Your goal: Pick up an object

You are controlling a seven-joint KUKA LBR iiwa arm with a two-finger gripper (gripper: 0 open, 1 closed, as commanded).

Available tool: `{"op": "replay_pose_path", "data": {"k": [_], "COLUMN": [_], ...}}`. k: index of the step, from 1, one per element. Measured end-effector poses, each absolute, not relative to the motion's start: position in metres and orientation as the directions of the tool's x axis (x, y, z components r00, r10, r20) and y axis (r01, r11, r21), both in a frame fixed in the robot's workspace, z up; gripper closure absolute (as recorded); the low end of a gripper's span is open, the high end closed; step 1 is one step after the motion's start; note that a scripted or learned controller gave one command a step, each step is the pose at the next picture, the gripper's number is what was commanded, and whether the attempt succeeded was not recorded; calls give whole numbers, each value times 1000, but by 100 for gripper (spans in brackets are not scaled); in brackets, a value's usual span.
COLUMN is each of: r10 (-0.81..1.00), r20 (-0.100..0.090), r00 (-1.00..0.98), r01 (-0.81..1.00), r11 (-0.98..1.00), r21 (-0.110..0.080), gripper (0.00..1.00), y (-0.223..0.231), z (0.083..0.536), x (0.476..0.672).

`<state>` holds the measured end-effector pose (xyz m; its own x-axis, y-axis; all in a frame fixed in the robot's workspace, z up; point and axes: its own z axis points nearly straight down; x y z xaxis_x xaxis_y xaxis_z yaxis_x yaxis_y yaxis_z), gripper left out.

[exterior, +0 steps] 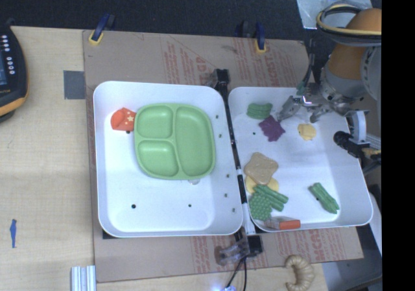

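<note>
Left bin [107, 173]: green tray [175, 140] with three wells, lying flat mid-bin; red piece [122, 119] touching the tray's left edge. Tray looks rigid and light but too wide for a two-finger pinch except at the rim. Red piece is small, low, probably hard plastic.

Right bin [347, 183], landmark for the rest. Toast slice [260, 168] near its left wall, mid-height; flat, stiff, best pinched across its edges. Just below it a yellow bit [272, 185], mostly covered, then a green bean bundle [266, 199], ribbed, so less slippery, grab across the narrow width. Orange-red stick [286, 223] at the bin's bottom rim, thin, may roll. Dark green piece [259, 111] near the top left corner. Purple piece [272, 129] just below and right of it, irregular, flat, little height to catch. Yellow lump [307, 131] upper middle, rounded, likely to slip out of a pinch. Green pod [323, 197] lower right, lone, elongated, clear space around it: judged the easiest pick, grip across the short axis.

All look like light toy food, not fragile.

Tool [303, 109] hangs over the bin's upper part, between purple piece and yellow lump, fingers spread apart, nothing between them. Nearest targets: purple piece or yellow lump.
</note>
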<state>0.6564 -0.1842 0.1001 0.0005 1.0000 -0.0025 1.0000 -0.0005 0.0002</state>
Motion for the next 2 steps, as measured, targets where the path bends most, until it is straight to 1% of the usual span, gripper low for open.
{"op": "replay_pose_path", "data": {"k": [1, 2], "r10": [1000, 1000], "r20": [4, -2], "r00": [-7, -6], "r01": [1000, 1000], "r11": [7, 6], "r21": [-13, 3], "gripper": [0, 0], "y": [-107, -137], "z": [91, 93], "x": [570, 633]}}
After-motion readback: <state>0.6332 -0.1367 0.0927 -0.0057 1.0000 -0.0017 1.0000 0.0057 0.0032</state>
